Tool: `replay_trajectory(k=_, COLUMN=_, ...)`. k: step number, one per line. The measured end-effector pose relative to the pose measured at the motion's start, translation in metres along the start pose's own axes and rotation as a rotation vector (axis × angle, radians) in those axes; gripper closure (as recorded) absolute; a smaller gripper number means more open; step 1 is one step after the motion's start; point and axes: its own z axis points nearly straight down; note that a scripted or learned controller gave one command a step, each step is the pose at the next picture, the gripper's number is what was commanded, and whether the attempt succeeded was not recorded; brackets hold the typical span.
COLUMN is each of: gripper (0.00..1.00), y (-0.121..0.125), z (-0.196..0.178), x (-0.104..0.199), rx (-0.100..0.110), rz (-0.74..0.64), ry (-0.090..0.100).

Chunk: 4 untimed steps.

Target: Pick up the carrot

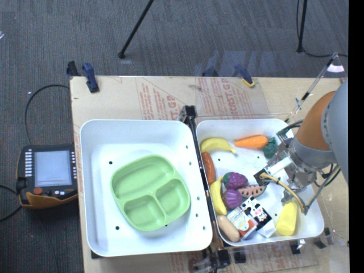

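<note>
The carrot (251,142) lay in the right bin (239,123), near that bin's far edge and a little right of its middle, with its long axis running roughly along that edge: the orange tip pointed toward the left bin (136,128) and the green top (270,147) toward the arm. A yellow banana (218,145) lay just beside its tip, and nothing rested on it. The hand (287,178) hung over the right side of the same bin, lower in the view than the carrot, amid cables and bracketry; whether its fingers stood apart or together could not be told from this slanted look. It held nothing that could be seen. From the hand the carrot lay toward the bin's far edge and somewhat toward the left bin, close but not touching, the leafy end being the nearer part. By my judgement the coming move would need the hand carried over the orange body and turned so the fingers closed across the long axis, clear of the banana.
</note>
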Motion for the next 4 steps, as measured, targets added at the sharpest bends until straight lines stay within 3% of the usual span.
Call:
replay_trajectory(k=1, gripper=0.0, y=-0.008, z=0.0, x=0.066, rx=0.0, rz=0.036, ry=0.003)
replay_trajectory(k=2, gripper=1.0, y=-0.008, z=-0.009, x=0.065, rx=0.005, rz=0.033, ry=-0.003)
replay_trajectory(k=3, gripper=1.0, y=-0.07, z=0.002, x=-0.015, rx=0.002, rz=-0.116, ry=-0.002)
replay_trajectory(k=4, gripper=0.0, y=-0.069, z=0.001, x=-0.015, rx=0.001, rz=-0.113, ry=-0.001)
